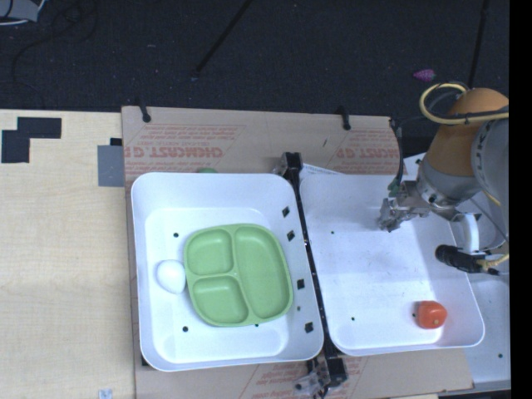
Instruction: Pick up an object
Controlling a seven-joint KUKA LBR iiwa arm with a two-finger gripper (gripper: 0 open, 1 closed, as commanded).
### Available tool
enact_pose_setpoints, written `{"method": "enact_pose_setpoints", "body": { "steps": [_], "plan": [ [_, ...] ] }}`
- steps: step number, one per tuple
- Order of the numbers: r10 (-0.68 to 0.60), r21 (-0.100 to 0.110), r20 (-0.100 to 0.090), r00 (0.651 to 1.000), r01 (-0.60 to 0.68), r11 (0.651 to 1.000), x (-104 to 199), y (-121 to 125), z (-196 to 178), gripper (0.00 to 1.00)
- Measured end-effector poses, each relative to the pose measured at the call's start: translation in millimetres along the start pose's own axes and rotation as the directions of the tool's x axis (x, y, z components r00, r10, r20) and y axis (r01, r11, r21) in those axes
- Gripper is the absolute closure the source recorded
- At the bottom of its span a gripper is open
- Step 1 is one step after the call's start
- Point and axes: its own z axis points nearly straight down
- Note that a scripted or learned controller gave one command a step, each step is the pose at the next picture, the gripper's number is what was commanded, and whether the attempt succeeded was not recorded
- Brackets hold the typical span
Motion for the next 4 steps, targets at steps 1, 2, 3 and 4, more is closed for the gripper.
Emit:
{"method": "enact_pose_setpoints", "body": {
  "steps": [1,2,3,4],
  "plan": [
    [0.008,-0.005,0.001,1.0,-0.008,1.0,-2.8,-7.0,-46.3,1.0],
    [0.004,-0.005,0.001,1.0,-0.004,1.0,6.3,-6.9,-95.4,1.0],
    [0.006,-0.005,0.002,1.0,-0.006,1.0,-2.3,-8.3,-144.1,1.0],
    [0.003,0.002,-0.002,1.0,-0.003,1.0,43.4,-29.4,-144.9,1.0]
  ]
}}
